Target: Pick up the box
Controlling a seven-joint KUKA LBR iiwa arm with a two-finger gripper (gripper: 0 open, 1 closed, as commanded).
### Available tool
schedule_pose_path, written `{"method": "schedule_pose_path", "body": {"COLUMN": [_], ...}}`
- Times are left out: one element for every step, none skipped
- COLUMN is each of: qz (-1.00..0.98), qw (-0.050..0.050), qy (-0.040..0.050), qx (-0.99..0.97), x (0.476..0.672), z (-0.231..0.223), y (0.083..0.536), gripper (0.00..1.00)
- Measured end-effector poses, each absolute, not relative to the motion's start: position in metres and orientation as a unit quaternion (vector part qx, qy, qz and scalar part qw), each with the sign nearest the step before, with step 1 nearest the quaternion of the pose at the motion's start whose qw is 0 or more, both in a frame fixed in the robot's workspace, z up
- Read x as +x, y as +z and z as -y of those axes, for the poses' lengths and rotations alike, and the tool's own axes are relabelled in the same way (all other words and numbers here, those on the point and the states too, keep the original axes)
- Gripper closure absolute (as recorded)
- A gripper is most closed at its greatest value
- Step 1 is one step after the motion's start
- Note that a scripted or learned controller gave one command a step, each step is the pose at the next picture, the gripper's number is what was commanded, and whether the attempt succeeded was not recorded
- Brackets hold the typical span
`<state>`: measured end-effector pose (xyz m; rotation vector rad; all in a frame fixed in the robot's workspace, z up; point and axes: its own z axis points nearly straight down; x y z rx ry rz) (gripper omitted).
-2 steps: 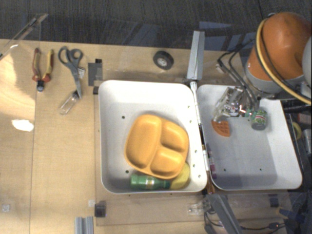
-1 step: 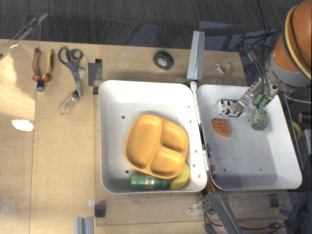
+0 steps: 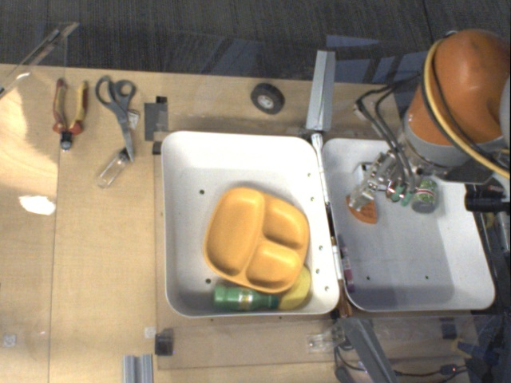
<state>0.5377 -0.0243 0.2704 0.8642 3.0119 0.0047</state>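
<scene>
My gripper (image 3: 374,186) hangs over the upper left part of the right bin (image 3: 415,278), at the end of the grey arm with its orange band (image 3: 467,78). Just below and left of the gripper lies a small orange object (image 3: 363,210) on the bin floor; I cannot tell whether it is the box, or whether the gripper touches it. Wires and a small green part (image 3: 423,194) crowd the wrist.
The left bin (image 3: 184,214) holds a yellow divided plate (image 3: 257,238), with a green bottle (image 3: 239,297) and a yellow-green item (image 3: 297,292) along its front wall. Scissors (image 3: 120,106), pliers (image 3: 68,110) and a tape roll (image 3: 267,97) lie on the bench.
</scene>
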Motion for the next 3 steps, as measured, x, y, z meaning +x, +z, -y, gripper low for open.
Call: {"method": "schedule_pose_path", "body": {"qz": [-0.884, -0.836, -0.755], "qw": [0.004, 0.002, 0.003], "qy": [0.0024, 0.0016, 0.0021], "qx": [0.467, 0.549, 0.656], "x": [0.557, 0.492, 0.536], "z": [-0.01, -0.028, 0.022], "y": [0.34, 0.308, 0.348], "gripper": [1.0, 1.0, 1.0]}}
